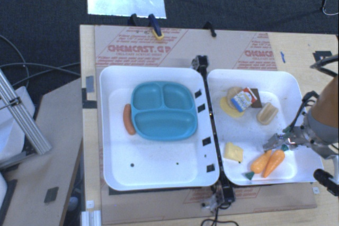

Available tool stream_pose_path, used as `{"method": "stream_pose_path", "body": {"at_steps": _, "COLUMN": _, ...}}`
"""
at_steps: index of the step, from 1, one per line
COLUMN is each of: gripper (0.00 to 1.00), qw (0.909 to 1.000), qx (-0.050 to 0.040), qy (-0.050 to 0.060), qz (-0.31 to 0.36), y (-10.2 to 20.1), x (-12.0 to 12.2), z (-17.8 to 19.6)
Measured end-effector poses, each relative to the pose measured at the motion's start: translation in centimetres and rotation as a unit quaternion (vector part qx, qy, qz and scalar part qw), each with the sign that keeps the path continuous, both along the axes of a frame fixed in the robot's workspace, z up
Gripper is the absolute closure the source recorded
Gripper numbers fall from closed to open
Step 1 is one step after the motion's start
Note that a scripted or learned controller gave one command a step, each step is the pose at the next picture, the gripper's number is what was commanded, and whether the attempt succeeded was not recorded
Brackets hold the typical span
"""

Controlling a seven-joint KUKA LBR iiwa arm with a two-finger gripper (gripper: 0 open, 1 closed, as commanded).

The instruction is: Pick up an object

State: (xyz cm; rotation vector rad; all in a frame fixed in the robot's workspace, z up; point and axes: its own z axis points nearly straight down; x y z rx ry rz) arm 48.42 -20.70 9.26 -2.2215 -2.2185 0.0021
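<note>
Camera view: carrots (267,162) tips lower-left, diagonal

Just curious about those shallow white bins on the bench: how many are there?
2. The left bin holds a blue plate; the right bin holds the food pieces.

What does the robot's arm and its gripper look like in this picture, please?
At the right edge, the arm has an orange band above a grey wrist section. The gripper is a small grey and dark metal assembly, with thin dark cables running beside it. No markings are legible.
</note>
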Motion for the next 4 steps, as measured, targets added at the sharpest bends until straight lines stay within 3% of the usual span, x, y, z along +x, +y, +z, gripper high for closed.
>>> {"method": "stream_pose_path", "body": {"at_steps": 1, "gripper": 1.00, "qw": 1.0000, "qx": -0.0010, "qy": -0.003, "qz": 0.001, "y": 0.0, "x": 0.4, "z": 1.1}}
{"method": "stream_pose_path", "body": {"at_steps": 2, "gripper": 1.00, "qw": 0.9999, "qx": -0.0032, "qy": -0.010, "qz": 0.005, "y": 0.1, "x": 8.0, "z": 11.2}}
{"method": "stream_pose_path", "body": {"at_steps": 3, "gripper": 1.00, "qw": 1.0000, "qx": -0.0015, "qy": -0.004, "qz": 0.005, "y": 0.1, "x": 7.6, "z": 11.7}}
{"method": "stream_pose_path", "body": {"at_steps": 4, "gripper": 1.00, "qw": 1.0000, "qx": 0.0009, "qy": -0.004, "qz": 0.006, "y": 6.7, "x": 9.2, "z": 13.0}}
